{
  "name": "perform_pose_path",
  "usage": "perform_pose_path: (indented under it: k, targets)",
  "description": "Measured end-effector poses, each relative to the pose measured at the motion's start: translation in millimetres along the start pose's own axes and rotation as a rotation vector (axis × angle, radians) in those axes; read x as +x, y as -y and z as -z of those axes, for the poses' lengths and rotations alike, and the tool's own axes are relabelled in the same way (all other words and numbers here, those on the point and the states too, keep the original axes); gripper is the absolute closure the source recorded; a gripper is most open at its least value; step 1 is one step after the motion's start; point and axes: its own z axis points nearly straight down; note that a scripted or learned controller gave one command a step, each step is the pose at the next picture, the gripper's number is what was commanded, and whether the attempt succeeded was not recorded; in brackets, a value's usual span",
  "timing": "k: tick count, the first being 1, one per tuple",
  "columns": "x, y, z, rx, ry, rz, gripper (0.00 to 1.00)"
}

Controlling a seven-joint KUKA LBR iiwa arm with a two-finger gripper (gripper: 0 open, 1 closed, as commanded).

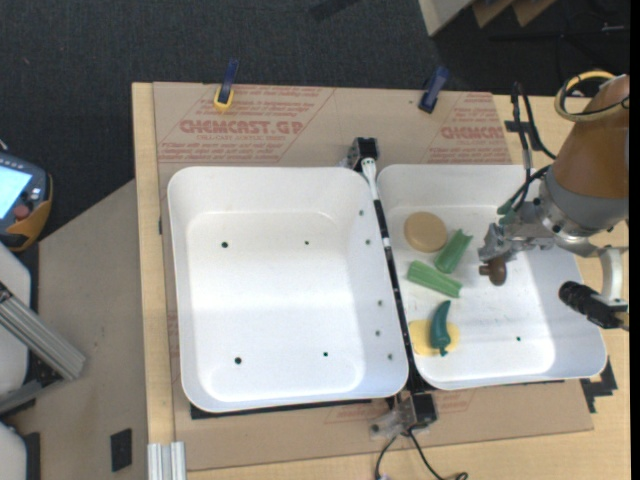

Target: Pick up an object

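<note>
Camera view: right bin (570, 358) holds tan disc (425, 231).

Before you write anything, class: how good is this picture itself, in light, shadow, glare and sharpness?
Camera view: even overhead light; the left bin is bright white, near washed out, with a soft grey shadow along its lower part; the tan disc and green blocks are fairly sharp; the gripper is soft and dark, its detail hard to read; the arm is cut off at the right edge.
</note>
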Motion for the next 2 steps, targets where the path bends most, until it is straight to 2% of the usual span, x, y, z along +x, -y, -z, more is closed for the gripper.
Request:
perform_pose_path:
  k: [1, 2]
  targets:
    - [80, -2, 43, -0.011, 0.004, 0.006, 1.00]
    - [118, -30, 80, -0.012, 0.005, 0.004, 1.00]
